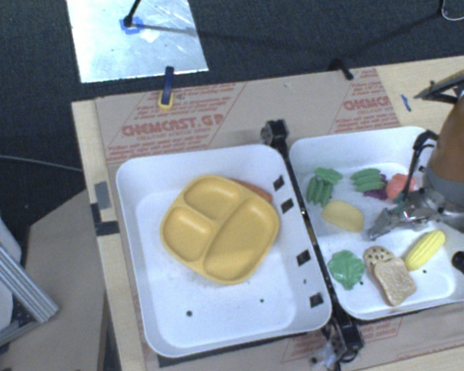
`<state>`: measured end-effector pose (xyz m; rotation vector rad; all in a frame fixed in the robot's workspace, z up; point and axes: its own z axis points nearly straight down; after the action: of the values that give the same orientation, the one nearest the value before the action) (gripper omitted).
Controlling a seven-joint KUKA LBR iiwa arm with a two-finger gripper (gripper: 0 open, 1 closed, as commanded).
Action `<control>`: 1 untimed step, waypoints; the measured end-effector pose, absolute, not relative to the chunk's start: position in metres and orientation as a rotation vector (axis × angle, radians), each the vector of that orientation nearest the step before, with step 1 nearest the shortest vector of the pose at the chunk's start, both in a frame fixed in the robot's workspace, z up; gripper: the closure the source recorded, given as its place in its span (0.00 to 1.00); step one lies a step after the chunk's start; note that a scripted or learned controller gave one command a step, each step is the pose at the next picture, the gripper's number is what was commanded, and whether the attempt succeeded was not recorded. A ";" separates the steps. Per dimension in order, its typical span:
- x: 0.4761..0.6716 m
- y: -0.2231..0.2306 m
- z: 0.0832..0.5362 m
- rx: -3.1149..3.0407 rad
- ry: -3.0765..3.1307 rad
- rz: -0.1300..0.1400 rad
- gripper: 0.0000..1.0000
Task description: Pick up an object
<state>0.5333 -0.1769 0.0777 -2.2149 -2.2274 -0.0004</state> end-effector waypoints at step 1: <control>0.633 -0.157 0.086 -2.215 -2.234 -0.003 0.00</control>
<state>0.6332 -0.1574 0.0864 -2.2153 -2.2339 -0.0029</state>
